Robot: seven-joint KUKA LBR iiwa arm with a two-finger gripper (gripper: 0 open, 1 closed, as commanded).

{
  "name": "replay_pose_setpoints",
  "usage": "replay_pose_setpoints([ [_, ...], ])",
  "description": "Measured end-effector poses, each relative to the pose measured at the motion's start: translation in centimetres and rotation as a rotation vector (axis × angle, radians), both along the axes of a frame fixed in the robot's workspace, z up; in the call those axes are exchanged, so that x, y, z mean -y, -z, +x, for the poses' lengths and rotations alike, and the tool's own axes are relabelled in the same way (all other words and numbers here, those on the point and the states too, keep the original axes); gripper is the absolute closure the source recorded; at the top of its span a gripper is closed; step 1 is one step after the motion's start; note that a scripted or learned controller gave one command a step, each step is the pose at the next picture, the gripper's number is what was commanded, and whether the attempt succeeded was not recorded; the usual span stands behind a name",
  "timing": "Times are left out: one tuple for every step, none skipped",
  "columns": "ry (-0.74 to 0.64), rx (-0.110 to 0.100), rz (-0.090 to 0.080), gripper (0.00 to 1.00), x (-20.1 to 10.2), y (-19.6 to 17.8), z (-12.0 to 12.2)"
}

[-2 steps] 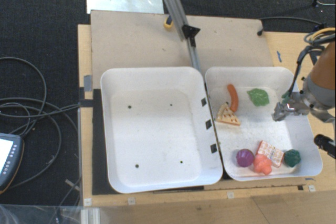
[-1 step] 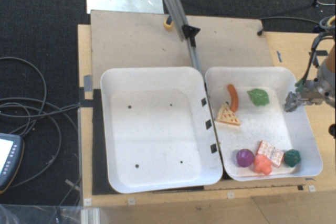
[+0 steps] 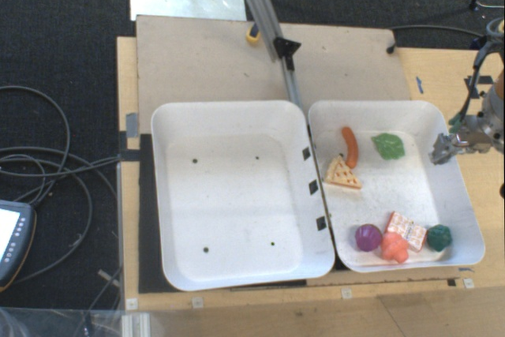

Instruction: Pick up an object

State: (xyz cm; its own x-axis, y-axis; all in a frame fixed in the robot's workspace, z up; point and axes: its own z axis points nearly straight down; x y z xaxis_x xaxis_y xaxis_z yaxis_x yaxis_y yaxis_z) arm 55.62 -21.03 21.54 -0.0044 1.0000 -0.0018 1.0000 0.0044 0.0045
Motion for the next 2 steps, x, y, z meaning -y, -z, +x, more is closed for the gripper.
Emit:
replay_pose_setpoints([
  [-0.006, 0.0, 0.003, 1.0, -4.8, -1.2, 1.4],
  [-0.006, -0.003, 0.004, 1.0, -10.1, -1.2, 2.1],
])
